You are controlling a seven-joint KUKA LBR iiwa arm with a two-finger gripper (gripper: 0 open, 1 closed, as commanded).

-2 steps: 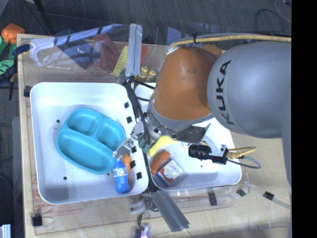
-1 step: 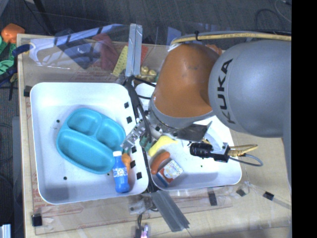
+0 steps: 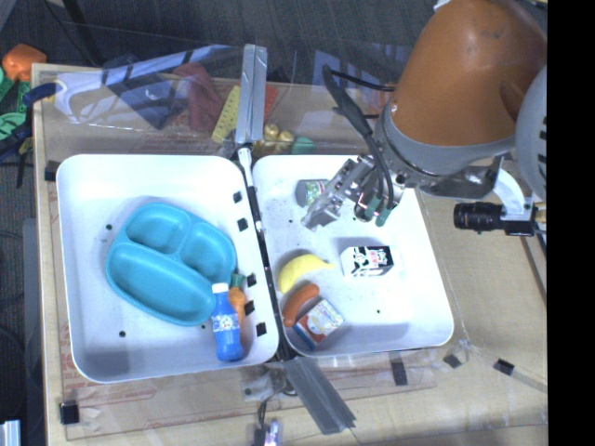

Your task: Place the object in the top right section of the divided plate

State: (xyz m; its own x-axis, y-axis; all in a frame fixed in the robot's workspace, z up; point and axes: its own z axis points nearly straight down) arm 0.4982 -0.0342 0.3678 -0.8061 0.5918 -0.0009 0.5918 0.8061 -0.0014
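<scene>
Blue divided plate (image 3: pixel 170 262) lies well to the left of my gripper (image 3: pixel 327 208), across the bin wall. A small can (image 3: pixel 310 192) sits just beside the fingertips, not visibly gripped; I cannot tell the finger state.

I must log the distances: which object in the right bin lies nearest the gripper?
The small can, just left of the gripper; the carton, banana and others lie lower.

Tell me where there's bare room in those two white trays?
Left bin: bare floor around the blue divided plate, except by the bottle. Right bin: bare right of the milk carton; crowded around banana and gripper.
</scene>
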